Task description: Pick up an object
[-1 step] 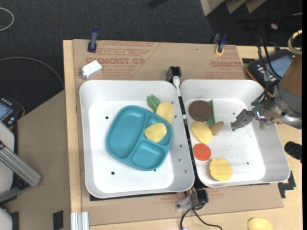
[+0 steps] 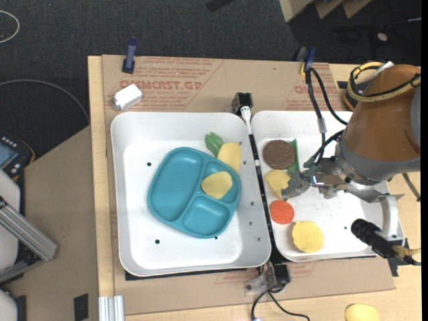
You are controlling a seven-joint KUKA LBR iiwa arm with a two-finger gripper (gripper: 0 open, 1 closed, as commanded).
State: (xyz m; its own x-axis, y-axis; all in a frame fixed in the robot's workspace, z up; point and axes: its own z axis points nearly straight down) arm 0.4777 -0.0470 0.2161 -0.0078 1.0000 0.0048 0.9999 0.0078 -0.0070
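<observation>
on the cardboard-topped bench, the gripper (image 2: 294, 182) hangs in the right bin (image 2: 334, 249), fingers spread and empty, touching the yellow piece (image 2: 275, 178).

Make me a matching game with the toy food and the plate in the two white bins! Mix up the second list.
Things:
1. blue plate
2. brown round piece
3. orange-red round piece
4. green piece

Places:
A. right bin, far end
B. left bin, beside the plate's far edge
C. middle of the left bin
D. right bin, between two yellow pieces

Pairs: 1-C, 2-A, 3-D, 4-B
</observation>
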